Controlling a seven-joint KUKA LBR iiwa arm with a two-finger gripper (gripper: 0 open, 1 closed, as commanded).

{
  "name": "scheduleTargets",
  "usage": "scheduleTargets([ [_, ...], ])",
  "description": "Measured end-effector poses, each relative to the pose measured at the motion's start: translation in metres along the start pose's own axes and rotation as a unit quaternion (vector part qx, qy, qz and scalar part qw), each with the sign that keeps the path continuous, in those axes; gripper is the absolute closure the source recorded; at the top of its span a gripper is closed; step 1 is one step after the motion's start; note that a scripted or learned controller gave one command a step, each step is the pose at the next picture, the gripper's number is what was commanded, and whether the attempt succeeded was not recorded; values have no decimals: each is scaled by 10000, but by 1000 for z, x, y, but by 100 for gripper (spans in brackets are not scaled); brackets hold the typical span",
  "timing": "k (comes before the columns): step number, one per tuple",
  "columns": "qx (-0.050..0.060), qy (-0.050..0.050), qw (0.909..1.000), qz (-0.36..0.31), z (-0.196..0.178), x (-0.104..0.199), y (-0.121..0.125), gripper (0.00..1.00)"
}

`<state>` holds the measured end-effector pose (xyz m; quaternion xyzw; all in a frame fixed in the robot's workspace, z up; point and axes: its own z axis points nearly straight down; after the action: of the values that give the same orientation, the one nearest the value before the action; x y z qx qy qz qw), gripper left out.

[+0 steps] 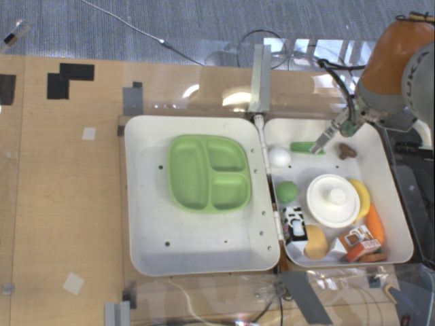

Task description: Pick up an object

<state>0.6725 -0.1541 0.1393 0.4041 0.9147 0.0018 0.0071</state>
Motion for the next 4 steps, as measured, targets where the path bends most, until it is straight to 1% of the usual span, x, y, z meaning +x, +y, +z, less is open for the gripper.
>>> scheduleTargets([
  [1,1,9,9901,-1404,43,56,-11,0],
  [2,-13,-6,9943,-1062,47,84,-61,0],
  [3,6,-25,9546,-2977,-87,58,-115,0],
  [4,4,70,9442,-3293,-1,75,-47,0],
])
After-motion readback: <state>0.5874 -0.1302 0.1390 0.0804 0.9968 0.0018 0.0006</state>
